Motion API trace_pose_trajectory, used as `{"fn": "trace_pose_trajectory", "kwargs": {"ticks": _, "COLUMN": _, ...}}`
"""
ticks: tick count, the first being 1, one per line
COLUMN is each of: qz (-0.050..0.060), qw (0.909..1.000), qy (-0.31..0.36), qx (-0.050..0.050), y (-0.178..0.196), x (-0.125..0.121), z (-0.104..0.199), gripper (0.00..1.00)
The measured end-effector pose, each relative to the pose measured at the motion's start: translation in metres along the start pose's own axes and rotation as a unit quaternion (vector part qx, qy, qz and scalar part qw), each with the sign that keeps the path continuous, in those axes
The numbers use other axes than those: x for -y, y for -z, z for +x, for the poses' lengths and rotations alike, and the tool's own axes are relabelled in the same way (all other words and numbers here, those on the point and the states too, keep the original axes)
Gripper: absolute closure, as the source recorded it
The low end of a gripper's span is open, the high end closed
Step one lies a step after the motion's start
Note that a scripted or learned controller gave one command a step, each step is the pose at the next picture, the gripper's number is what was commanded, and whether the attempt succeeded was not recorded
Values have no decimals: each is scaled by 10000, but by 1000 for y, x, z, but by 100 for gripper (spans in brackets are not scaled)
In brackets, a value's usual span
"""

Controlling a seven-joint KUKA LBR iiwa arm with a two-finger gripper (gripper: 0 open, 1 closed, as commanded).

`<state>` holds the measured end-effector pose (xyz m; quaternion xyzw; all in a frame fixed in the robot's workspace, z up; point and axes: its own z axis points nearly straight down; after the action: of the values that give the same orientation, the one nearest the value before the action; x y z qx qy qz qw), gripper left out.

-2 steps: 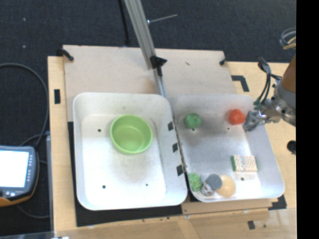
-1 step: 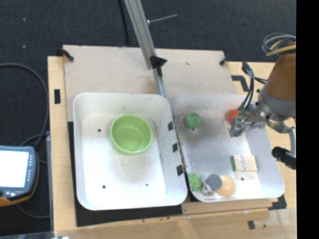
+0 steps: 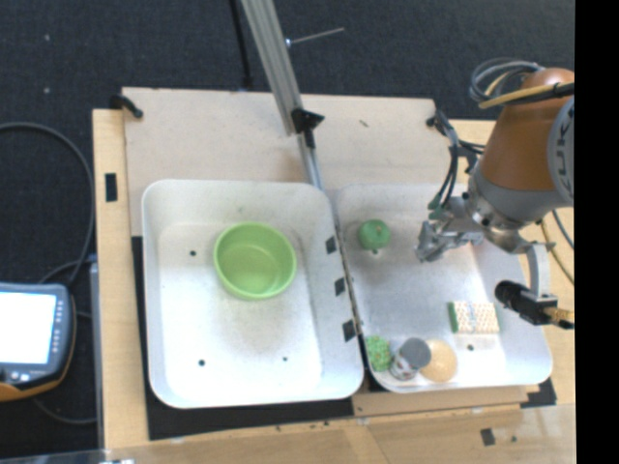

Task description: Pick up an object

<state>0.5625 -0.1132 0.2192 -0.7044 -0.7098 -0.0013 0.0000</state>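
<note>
Gripper (image 3: 437, 242) poised low over the upper part of the right bin (image 3: 503, 367), reaching in from the right of the view; whether spread or closed, impossible to tell at this blur, and nothing visibly held. Nearest candidate: a small green ball (image 3: 374, 234), lying near the gripper toward the view's left at about the same height in the frame, close to the wall shared with the left bin (image 3: 160, 288), apart from the gripper with bare bin floor between. Round, so no long axis to line up with; smooth-looking and probably firm, likely to roll if nudged off centre. Judging by this layout, calls for a short sideways shift toward the divider before any descent, with little room to spare beside the wall. Further off, toward the near right: a small flat block (image 3: 474, 316) with a pale speckled or checked pattern, boxy, its longer side running roughly across the view. Crowded into the near left corner of the same bin: a knobbly green lump (image 3: 378, 354), a dull grey round piece (image 3: 415, 353) and a smooth yellow-orange ball (image 3: 441, 362), touching or nearly so, awkward to separate. Sitting alone in the left bin, well apart: a light green plastic bowl (image 3: 254, 259), upright, glossy, wide-mouthed.
</note>
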Motion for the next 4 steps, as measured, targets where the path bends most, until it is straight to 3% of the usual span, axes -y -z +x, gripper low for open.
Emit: {"fn": "trace_pose_trajectory", "kwargs": {"ticks": 4, "qz": -7, "qw": 10000, "qy": 9, "qx": -4, "y": 28, "x": 20, "z": 193, "gripper": 100}}
